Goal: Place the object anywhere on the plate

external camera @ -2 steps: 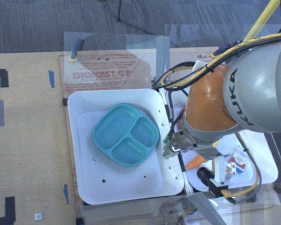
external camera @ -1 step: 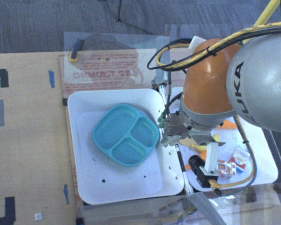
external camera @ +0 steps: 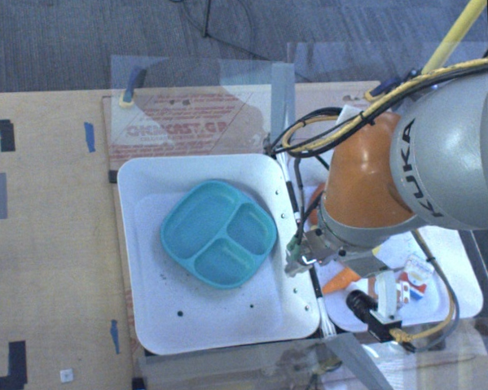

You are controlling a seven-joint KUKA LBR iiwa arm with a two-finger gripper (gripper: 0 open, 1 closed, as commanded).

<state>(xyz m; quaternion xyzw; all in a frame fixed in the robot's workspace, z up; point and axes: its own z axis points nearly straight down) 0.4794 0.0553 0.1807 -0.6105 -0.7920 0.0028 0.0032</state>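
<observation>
Pale wooden tabletop (external camera: 52, 265), grey carpet beyond its far edge, black corner marks (external camera: 0, 133) and short strips of blue tape (external camera: 89, 137) on the wood. Two shallow white bins side by side: left bin (external camera: 144, 318) in full sight, right bin (external camera: 470, 300) largely covered by the arm (external camera: 446, 155) reaching in from the right. Flat behind the left bin, clear plastic sheet (external camera: 187, 124) with red lettering. Near the middle of the left bin, blue plate (external camera: 219, 232) with three compartments, turned at a slant. Above the strip where the two bins meet, orange band (external camera: 362, 184) of the arm. Low over that strip, gripper (external camera: 300, 256) at the left bin's right rim, just beside the plate's right edge but apart from it; apart or together, cannot tell, with the wrist in the way. Orange wedge-shaped object (external camera: 341, 280) lying in the right bin, close under the wrist, near the dividing rim. Further right in the same bin, small white packet (external camera: 413, 285) with red and blue print.
</observation>
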